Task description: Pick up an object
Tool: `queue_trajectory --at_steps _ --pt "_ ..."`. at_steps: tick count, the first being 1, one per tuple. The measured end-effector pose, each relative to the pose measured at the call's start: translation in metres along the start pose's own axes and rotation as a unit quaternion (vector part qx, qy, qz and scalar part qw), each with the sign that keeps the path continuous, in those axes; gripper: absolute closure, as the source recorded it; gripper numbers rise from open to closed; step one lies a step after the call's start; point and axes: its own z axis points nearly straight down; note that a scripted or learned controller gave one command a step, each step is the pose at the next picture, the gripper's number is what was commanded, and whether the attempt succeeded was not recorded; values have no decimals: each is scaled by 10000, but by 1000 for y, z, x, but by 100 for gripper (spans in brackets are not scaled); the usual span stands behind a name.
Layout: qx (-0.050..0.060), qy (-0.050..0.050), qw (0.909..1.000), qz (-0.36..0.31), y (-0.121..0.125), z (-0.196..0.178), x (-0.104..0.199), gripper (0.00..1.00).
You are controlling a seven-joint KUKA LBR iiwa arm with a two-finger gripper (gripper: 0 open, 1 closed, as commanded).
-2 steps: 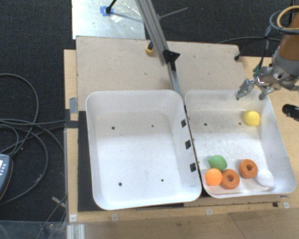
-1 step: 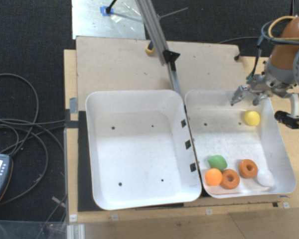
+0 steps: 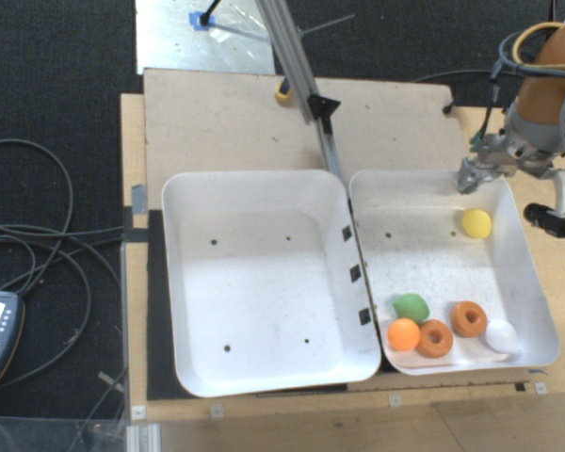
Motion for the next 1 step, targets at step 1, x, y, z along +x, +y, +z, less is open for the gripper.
queue_trajectory --at_steps 1 --pt "-20 7 10000 19 2 -66 2 100"
